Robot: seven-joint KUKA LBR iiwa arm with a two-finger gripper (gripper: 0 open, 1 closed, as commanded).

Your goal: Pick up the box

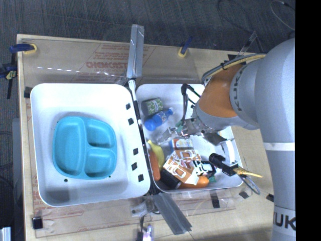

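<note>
The box, orange and white with printed patterns, lies tilted in the front half of the right bin, amid other items. A smaller orange-and-white carton sits just behind it. My gripper hangs low over the middle of the right bin, right behind that carton and beside a blue bottle. The grey arm with its orange band reaches in from the right and hides the bin's back right part.
A green packet lies at the back left of the right bin. A yellow banana and an orange carrot lie along its left wall. The left bin holds a blue divided plate.
</note>
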